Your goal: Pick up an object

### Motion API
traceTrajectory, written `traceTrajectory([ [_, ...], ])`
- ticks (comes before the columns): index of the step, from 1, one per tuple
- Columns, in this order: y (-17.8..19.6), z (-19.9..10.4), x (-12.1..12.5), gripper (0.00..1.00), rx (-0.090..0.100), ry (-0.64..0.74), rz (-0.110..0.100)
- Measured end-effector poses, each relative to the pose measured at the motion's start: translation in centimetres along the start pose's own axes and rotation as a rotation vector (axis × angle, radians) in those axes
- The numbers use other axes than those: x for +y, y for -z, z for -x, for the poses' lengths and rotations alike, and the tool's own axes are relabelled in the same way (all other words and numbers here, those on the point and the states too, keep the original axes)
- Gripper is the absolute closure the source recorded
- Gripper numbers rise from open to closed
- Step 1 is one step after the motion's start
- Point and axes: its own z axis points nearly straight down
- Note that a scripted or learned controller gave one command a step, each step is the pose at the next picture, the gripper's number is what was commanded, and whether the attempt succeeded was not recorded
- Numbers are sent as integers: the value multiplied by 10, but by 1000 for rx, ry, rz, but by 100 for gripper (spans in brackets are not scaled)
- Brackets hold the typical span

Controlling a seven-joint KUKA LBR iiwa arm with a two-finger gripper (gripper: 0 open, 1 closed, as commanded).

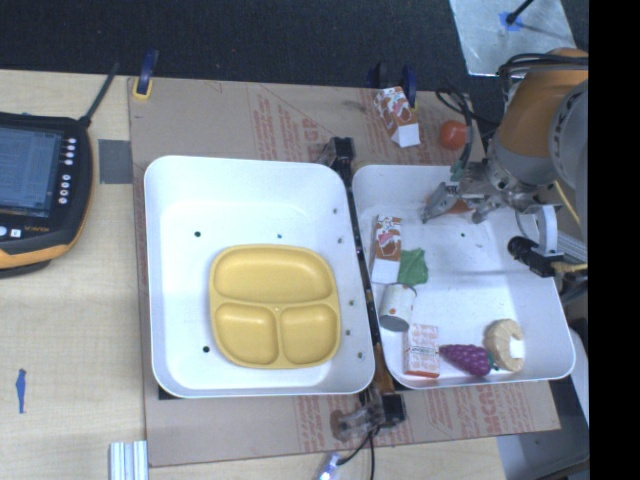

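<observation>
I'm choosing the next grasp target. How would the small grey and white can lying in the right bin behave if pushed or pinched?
The small grey and white can lies on its side, so a push across its length would probably roll it. Its curved wall may slip from a pinch. It sits close to the green leaf-shaped piece and the red and white packet, so the hand could bump them.

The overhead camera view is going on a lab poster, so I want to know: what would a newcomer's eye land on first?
Probably the yellow divided tray, lying alone in the left bin. Next, the grey and orange arm at the right, with its gripper over the far end of the right bin. Then the small items along that bin's left and near sides, such as the purple grapes and the green piece.
</observation>
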Motion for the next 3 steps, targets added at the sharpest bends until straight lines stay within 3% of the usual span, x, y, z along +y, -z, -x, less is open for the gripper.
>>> traceTrajectory([
  [1,27,35,1,0,1,-1,4],
  [2,111,-6,1,0,1,0,6],
  [3,75,-8,-80,0,1,0,0],
])
